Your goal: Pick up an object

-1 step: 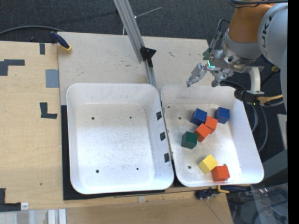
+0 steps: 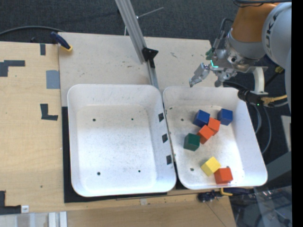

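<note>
Seven blocks are sitting in the right bin (image 2: 246, 126), clustered toward its middle and near edge. I'm hovering the gripper (image 2: 208, 77), open and empty, over the far rim; crowded cubes risk a fumbled pinch.

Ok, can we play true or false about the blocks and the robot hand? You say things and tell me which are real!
1. All the blocks are in the right bin. True.
2. There are two green blocks. False: one green block.
3. The gripper holds a block. False: nothing is between its fingers; it is open above the bin's far edge.
4. The yellow block sits beside an orange block. True.
</note>
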Motion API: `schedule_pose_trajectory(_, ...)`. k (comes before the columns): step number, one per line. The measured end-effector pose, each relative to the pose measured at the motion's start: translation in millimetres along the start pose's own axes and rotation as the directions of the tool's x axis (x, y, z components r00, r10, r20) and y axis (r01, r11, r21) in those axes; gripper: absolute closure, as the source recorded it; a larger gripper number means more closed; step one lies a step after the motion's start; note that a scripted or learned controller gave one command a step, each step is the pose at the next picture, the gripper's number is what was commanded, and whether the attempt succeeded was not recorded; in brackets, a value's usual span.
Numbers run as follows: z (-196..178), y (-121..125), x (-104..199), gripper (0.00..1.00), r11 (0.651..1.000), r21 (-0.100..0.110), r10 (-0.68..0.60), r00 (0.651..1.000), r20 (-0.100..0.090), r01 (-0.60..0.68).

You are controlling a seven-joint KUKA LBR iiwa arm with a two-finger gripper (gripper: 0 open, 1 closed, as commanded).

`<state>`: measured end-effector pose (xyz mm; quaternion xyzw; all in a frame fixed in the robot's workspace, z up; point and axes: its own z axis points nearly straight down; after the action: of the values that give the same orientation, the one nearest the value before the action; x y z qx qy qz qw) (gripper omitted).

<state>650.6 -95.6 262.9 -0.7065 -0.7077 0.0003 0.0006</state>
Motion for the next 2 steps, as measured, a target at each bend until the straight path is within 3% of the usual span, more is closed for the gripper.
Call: schedule_pose_trajectory(2,128.7,2.0,5.1,0.00,1.000,0.006,-0.001,1.000,0.001,0.001)
